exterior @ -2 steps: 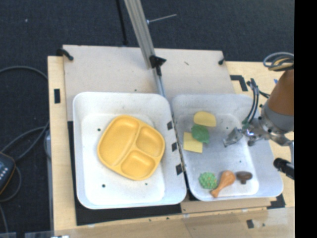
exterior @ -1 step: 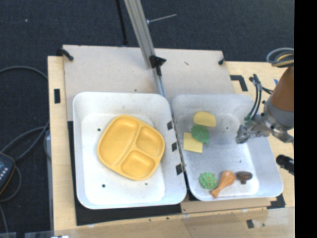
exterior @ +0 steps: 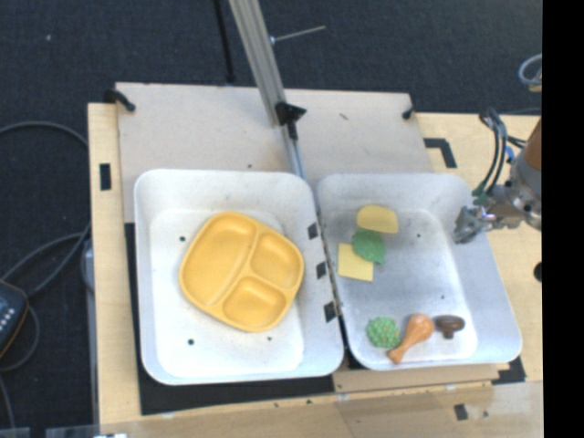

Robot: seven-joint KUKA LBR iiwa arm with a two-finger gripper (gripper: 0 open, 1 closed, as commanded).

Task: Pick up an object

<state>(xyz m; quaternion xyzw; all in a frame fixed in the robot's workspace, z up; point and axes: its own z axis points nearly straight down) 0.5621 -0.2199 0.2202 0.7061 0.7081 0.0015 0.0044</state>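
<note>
The right bin [exterior: 474,272] holds several toy foods. A yellow piece [exterior: 377,218] lies near its back, with a green leaf [exterior: 370,245] and a pale yellow slab [exterior: 355,264] just in front of it. Near the front lie a green broccoli [exterior: 383,332], an orange drumstick [exterior: 411,336] and a brown mushroom [exterior: 448,324]. My gripper [exterior: 467,224] hangs at the bin's right rim, apart from all of them, with nothing seen in it.
The left bin [exterior: 155,199] carries a yellow divided plate [exterior: 241,270]. A slanted metal rail [exterior: 260,53] runs down from the top to the gap between the bins. Cables lie on the dark floor at left.
</note>
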